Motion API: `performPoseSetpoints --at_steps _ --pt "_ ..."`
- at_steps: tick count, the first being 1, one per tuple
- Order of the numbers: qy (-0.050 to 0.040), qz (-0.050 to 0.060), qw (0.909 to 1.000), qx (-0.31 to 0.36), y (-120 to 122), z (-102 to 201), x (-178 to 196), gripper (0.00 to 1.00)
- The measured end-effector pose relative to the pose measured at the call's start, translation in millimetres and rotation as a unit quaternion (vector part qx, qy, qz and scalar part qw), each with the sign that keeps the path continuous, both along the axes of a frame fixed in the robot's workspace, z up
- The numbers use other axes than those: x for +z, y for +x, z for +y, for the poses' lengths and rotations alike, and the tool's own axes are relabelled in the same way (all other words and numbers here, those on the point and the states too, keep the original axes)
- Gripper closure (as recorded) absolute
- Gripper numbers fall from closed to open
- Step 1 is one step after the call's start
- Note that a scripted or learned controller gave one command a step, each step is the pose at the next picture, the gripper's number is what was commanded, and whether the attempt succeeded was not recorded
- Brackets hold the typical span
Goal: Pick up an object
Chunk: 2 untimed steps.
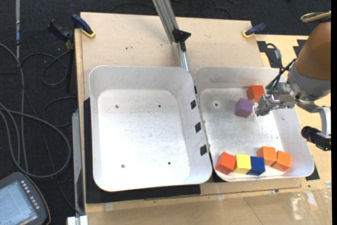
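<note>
Bright, even overhead light; soft shadows beneath the blocks [253, 162], mild glare on the white bins [100, 81], focus sharp.

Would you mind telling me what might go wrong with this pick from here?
The tool sits low between the purple block and an orange block, so it may nudge one aside rather than grip it. Both blocks lie close together, so closing could catch the pair or neither.

A slanted grey metal pole [160, 0] crosses the tan wooden bench's [137, 39] far edge. Blue-and-yellow clamps [83, 26] [253, 30] grip its far corners.
</note>
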<state>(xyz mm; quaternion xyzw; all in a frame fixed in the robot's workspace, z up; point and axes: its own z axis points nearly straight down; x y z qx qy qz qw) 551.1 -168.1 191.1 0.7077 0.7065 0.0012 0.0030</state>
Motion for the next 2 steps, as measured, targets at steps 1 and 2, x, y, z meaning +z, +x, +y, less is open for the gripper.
performPoseSetpoints --at_steps 1,2 --pt "-0.0002 -0.001 1.0000 0.003 4 4 63 1.00" --pt "-0.0002 -0.001 1.0000 0.003 5 4 112 1.00"
